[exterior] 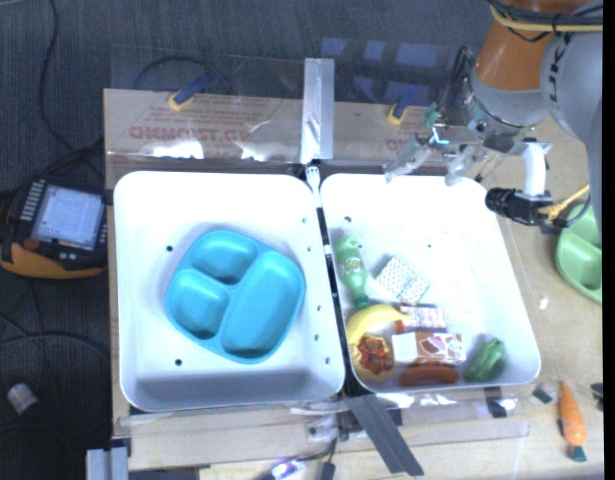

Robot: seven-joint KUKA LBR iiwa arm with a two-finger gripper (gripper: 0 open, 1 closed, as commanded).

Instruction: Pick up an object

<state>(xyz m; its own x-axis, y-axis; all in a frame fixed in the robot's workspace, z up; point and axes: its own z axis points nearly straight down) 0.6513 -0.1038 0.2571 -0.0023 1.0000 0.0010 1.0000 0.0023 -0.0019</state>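
Risk lies chiefly in the crowding: the objects sit packed together in the near corner of the right bin, so a descent onto one item may strike a neighbour or close on nothing. The tool hovers above the bin's far rim, well apart from the pile, its fingers spread and holding nothing. Candidates include a yellow fruit, a green pepper, a green bottle lying along the left wall, and a checked packet (flat, likely awkward to pinch). The left bin holds a blue divided tray.
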